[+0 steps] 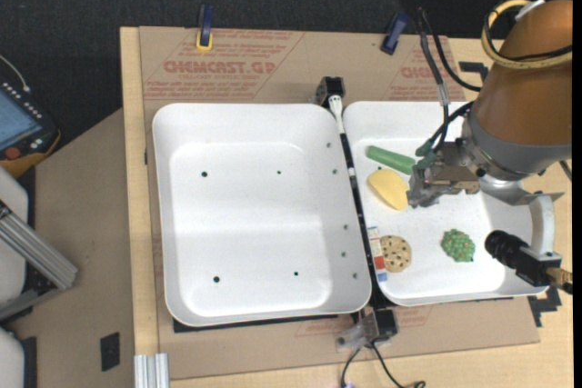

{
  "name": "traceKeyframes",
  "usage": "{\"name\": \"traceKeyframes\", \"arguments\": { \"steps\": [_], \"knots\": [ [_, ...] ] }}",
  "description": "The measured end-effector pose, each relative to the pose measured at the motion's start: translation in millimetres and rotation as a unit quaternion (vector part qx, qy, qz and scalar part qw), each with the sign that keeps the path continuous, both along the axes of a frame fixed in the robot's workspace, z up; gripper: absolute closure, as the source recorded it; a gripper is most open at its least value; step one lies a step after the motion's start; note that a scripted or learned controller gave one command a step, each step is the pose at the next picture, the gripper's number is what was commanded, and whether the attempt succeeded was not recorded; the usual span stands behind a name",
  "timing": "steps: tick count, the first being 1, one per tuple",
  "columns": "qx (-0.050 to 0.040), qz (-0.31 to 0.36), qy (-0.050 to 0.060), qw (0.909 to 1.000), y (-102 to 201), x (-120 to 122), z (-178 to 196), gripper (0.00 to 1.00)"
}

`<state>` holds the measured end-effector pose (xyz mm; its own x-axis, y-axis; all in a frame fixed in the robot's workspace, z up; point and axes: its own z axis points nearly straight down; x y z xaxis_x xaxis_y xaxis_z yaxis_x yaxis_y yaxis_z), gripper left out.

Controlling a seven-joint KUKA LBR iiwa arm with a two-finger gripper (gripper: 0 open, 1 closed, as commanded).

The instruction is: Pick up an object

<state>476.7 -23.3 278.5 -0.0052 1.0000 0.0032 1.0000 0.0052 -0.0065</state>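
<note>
Cable and black clamp (377, 323) sit at the bench's near edge, just below the seam between the two bins. Left bin (182, 223) takes up the area left of that seam; right bin (436, 291) sits right of it, rims touching along the seam.

Objects, all in right bin, placed relative to the seam:
- cookie (394, 253) just right of the seam, near end, flat on the floor
- green broccoli-like piece (457, 245) further right of the cookie, apart from it
- yellow piece (388, 189) just right of the seam, mid bin
- green long piece (391, 160) just beyond the yellow piece, lying at a slant, its right end running under the gripper

Gripper (426, 192) is low over right bin, right of the yellow piece and close to or touching its edge, can't tell which. Nothing visibly between the fingers. Fingers seen from above, mostly hidden by the gripper body: can't tell if released or clenched.

Arm's orange band (532, 77) hangs over the bin's right side.
</note>
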Motion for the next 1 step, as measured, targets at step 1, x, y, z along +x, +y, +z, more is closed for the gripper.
{"name": "traceKeyframes", "arguments": {
  "steps": [1],
  "knots": [
    [-0.0008,0.001,-0.008,1.0000,50.9,3.4,74.6,1.00]
  ]
}}
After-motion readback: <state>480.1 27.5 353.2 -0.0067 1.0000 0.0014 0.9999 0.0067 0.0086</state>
